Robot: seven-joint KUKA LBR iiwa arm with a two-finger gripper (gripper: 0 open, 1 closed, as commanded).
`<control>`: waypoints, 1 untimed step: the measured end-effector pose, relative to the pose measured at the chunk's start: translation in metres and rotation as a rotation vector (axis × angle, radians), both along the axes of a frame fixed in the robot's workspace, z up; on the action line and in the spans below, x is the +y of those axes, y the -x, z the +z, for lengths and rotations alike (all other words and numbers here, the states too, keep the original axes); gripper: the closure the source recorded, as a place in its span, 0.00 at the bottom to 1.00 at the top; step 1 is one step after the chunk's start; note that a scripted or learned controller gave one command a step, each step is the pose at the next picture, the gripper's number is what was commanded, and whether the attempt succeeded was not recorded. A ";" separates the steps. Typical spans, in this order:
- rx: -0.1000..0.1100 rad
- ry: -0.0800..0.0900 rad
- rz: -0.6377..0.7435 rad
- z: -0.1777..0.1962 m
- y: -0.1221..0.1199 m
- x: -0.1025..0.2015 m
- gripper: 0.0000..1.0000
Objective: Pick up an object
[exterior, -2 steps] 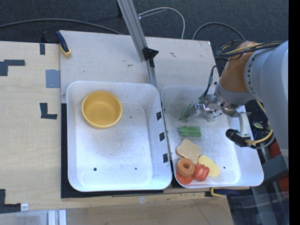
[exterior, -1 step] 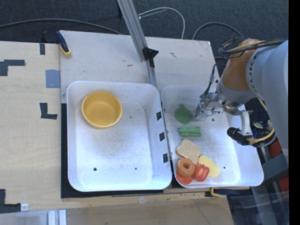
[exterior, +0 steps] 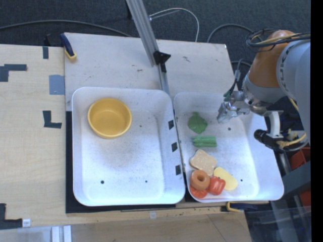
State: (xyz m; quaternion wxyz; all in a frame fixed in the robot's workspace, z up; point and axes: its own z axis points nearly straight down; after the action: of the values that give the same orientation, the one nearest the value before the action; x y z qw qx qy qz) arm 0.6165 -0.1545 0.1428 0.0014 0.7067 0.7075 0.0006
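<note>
On the left of the worktop we see the left bin, which holds a yellow bowl in its upper left part; a grey pole slants down from the top and ends near the wall between the two bins; the right bin carries the small things: a green leafy piece, just below it a green bar, then a slice of toast, and at the bottom a brown ring, a red piece and a yellow piece crowded together, touching one another; what the red and yellow pieces are we cannot make out; the end effector hangs over the upper part of the right bin, to the right of the green leafy piece and apart from it; nothing sits between its tips that we can see; how wide it stands we cannot tell, since it is small and blurred; the arm enters from the right, its far part cut off by the edge.
</note>
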 end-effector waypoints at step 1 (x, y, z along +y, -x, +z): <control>0.000 0.000 0.000 0.043 -0.004 -0.002 1.00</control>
State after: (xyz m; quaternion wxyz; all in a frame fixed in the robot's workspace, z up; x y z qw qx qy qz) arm 0.6208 -0.1566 0.1862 0.0012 0.7066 0.7076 0.0006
